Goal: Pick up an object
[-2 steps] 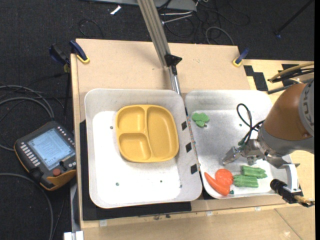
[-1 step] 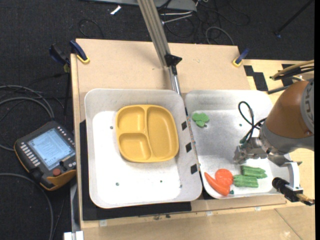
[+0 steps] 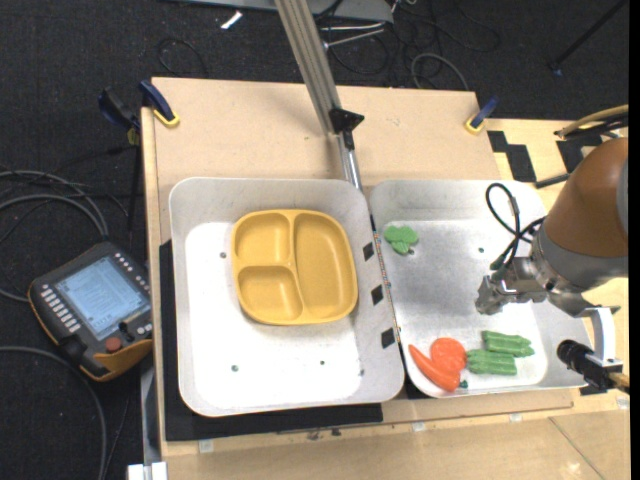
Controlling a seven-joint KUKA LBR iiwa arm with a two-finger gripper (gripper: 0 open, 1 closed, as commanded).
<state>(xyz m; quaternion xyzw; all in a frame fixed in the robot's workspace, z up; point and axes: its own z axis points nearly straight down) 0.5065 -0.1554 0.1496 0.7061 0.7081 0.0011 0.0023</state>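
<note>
In the right bin (image 3: pixel 455 208), the things I could pick lie in two places: a small green leafy piece (image 3: pixel 401 238) sits near the bin's left wall toward the far side, and along the near edge there is a cluster made of an orange carrot (image 3: pixel 431 368), a red tomato (image 3: pixel 448 353) resting against it, and two green pods (image 3: pixel 500 354) just to the right, one stacked slightly behind the other. My jaws (image 3: pixel 490 297) hang over the bare middle of this bin, above and a little behind the pods, well apart from the leafy piece; from this angle I cannot tell whether they are spread or closed, and nothing shows between them. My grey wrist and the orange band (image 3: pixel 598 193) above it reach in from the right, with a black cable (image 3: pixel 505 218) looping over the bin's far right part. In the left bin (image 3: pixel 200 268), a yellow divided plate (image 3: pixel 295 266) with three compartments lies near the centre. Both bins sit side by side on the tan counter (image 3: pixel 250 128), and a teach pendant (image 3: pixel 95 308) lies on the dark floor to the left.
</note>
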